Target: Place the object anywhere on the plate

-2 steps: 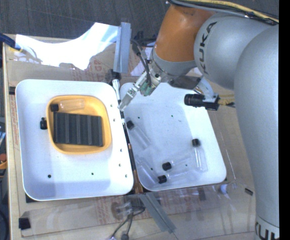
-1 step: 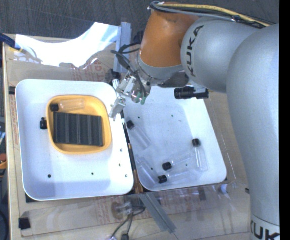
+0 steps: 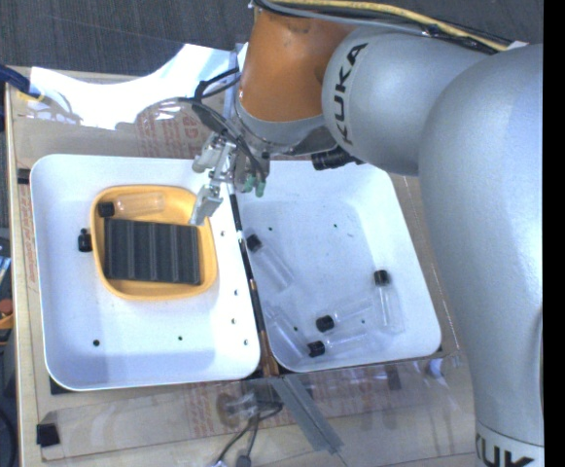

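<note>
While your gripper (image 3: 219, 178) hangs over the plate (image 3: 117, 278) edge, you cannot tell its finger state; the dark block (image 3: 154, 251) already lies on the plate.

One fixed camera above the bench (image 3: 29, 377) — looking down aslant on both bins (image 3: 58, 348)
</note>
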Controlling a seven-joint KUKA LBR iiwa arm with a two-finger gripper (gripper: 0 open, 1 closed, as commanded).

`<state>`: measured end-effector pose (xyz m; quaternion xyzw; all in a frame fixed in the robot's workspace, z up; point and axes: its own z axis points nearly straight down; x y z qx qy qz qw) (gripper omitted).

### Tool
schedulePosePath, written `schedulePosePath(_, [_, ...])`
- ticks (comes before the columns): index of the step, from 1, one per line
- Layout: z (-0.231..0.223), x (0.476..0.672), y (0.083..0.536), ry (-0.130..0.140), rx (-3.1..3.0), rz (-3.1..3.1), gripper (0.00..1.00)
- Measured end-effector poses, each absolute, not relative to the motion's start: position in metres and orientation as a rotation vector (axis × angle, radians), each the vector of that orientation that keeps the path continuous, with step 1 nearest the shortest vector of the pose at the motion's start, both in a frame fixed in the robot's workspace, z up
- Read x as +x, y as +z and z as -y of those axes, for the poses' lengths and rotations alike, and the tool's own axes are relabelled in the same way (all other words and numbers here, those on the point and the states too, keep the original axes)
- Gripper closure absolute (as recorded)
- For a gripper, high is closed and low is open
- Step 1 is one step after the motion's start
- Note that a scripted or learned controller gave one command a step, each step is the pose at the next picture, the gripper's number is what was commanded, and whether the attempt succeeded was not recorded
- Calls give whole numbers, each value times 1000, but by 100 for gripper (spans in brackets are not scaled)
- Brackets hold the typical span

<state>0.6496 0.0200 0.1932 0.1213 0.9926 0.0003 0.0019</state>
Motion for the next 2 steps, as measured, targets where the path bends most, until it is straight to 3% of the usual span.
schedulePosePath(2, [-19, 650, 193, 0, 382, -3114, 0])
